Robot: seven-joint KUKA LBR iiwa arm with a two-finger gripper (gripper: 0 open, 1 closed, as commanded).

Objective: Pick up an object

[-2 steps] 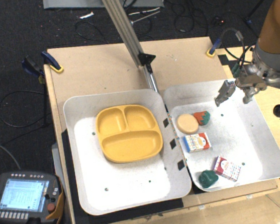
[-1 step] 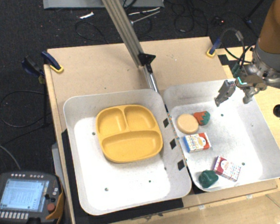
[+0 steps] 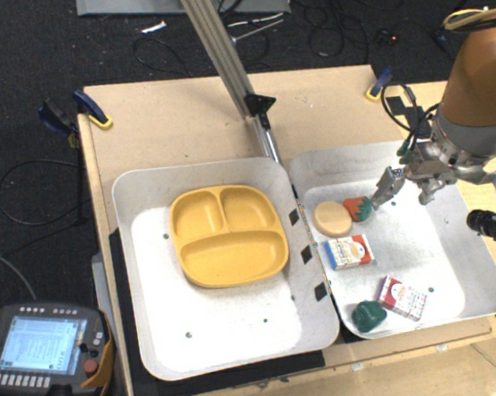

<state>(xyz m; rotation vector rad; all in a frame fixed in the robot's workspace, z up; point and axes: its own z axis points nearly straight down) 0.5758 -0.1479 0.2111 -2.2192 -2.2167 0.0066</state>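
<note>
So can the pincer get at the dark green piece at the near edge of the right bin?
Probably yes. The pincer is farther back; the green piece lies open from above, though the bin wall and small carton crowd it.

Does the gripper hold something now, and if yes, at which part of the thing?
It cannot be told. The gripper is low in the right bin, right beside a small red and green toy, but no grasp is visible.

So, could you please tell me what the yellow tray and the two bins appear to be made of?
The yellow tray looks like moulded plastic: uniform colour, rounded compartment walls, soft sheen. The left bin and right bin look like smooth white plastic or coated metal with rounded corners; the picture leaves that open.
</note>
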